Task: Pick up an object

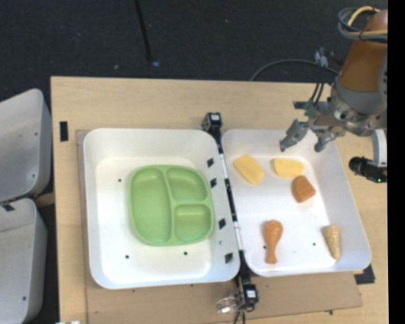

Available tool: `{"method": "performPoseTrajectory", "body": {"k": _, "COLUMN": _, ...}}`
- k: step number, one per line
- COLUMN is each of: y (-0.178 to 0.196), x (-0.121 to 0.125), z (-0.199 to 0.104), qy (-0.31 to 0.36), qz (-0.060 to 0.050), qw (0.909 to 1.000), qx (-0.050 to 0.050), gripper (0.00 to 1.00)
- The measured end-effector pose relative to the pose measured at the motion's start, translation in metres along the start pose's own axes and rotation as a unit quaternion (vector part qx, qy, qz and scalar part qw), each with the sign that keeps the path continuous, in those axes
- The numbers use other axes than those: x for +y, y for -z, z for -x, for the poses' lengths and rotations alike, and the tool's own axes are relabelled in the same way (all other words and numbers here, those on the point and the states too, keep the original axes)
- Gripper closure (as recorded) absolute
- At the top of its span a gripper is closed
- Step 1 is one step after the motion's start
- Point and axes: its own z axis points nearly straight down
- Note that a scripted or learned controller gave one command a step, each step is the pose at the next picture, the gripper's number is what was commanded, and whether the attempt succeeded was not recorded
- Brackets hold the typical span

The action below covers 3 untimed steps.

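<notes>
Gripper: the gripper [308,138] hangs over the top edge of the right bin [344,201], its two fingers spread apart with nothing between them; the left finger [291,136] angles down toward the bin floor, the right one sits near the bin's rim.
Bun: the nearest piece is a pale yellow bun [287,167], just below the fingers and apart from them.
Nugget: a brown nugget [303,189] lies just below the bun, touching or almost touching its lower right edge; I cannot tell which.
Roll: a yellow roll [248,169] lies below and to the left of the gripper, near the bun but clear of it.
Drumstick: an orange drumstick [273,239] lies further down, well below the gripper, its thin end pointing to the bin's near wall.
Cone: a tan cone [333,240] lies well below the gripper toward the bin's lower right corner.
In the way: nothing lies between the fingers and the bun; the nugget crowds the bun's far side from the gripper.
Arm: the grey arm [359,79] with its orange band rises to the upper right of the gripper, cables looping beside it.
Left bin: the left bin [101,248] sits far to the gripper's left, past the divide between bins.
Tray: a green tray [169,204] with three compartments rests in the middle of the left bin, well apart from the gripper.
</notes>
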Motion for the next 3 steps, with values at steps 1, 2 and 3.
{"method": "performPoseTrajectory", "body": {"k": 1, "y": 0.009, "x": 0.002, "z": 0.000, "qy": 0.001, "qz": 0.007, "qw": 1.0000, "qx": -0.001, "gripper": 0.00}}
{"method": "performPoseTrajectory", "body": {"k": 2, "y": -0.038, "x": -0.006, "z": -0.001, "qy": 0.001, "qz": 0.005, "qw": 1.0000, "qx": -0.001, "gripper": 0.00}}
{"method": "performPoseTrajectory", "body": {"k": 3, "y": -0.089, "x": 0.001, "z": -0.008, "qy": 0.003, "qz": 0.005, "qw": 1.0000, "qx": -0.001, "gripper": 0.00}}
